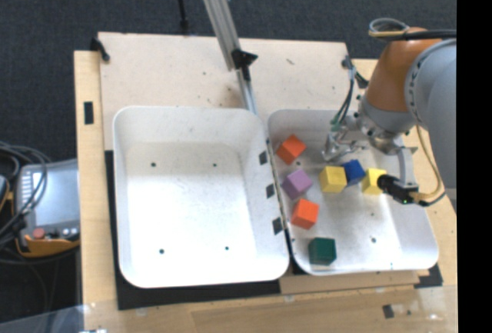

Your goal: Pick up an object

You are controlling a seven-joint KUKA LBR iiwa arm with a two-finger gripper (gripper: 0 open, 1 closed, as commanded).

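Note:
The right bin (407, 239) holds several small blocks: an orange one (290, 148) at the upper left, a purple one (297, 183), a second orange one (305, 212), a green one (322, 250) near the front, and a yellow (333, 178), a blue (354, 171) and another yellow block (373, 180) in a row at mid bin. My gripper (336, 145) hangs low over the bin's back part, just above and behind the first yellow block and right of the upper orange block. Nothing shows between its fingers.
The left bin (123, 170) lies beside the right one, their rims meeting at the middle. A slanted aluminium rail (219, 12) rises from the bench behind the bins. The grey arm with its orange band (396, 81) covers the right bin's back right corner.

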